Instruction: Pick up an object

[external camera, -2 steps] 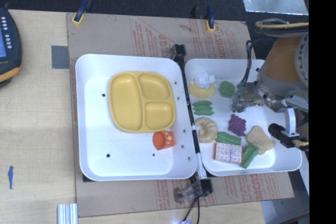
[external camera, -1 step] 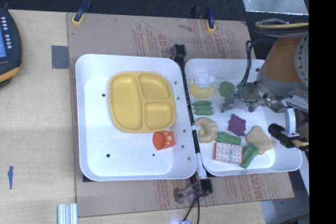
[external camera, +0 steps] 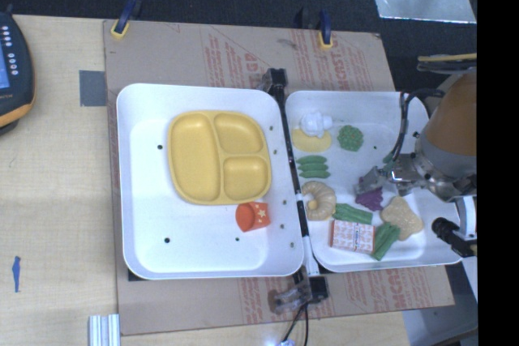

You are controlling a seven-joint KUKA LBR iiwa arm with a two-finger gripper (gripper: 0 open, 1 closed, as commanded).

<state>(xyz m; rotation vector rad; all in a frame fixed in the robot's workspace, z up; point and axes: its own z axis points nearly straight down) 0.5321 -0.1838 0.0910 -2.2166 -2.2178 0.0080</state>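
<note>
Item 1. Left bin [external camera: 138, 174]: holds 1 yellow divided plate [external camera: 219, 156] with 3 compartments and nothing in them, and 1 red-orange piece [external camera: 253, 215] just beside the plate's lower edge. Both are well apart from me.

Item 2. Right bin [external camera: 422, 259]: holds the crowd, about 10 small toy foods. At the far end are a white piece [external camera: 315, 124] touching a flat yellow piece [external camera: 311, 142], and a green floret [external camera: 350, 137] near them. A green pod [external camera: 313, 167] and a tan ring [external camera: 318, 200] lie along the wall shared with the left bin. At the near end are a printed carton [external camera: 352, 236], a green strip [external camera: 353, 214] just above it, a long green piece [external camera: 385, 241] leaning on the carton's right side, and a tan slice [external camera: 402, 217].

Item 3. Myself, the gripper [external camera: 379, 178]: I reach in from the right and sit low over the right bin's middle. That is likely because the pieces lie thickest there and any 1 would serve.

Item 4. Likeliest pick: the purple piece [external camera: 370, 197], just below me and possibly touching. It lies close against the green strip and the tan slice, so a clean hold may be awkward.

Item 5. My state: whether I am open or closed, I cannot tell. I see nothing held.
</note>
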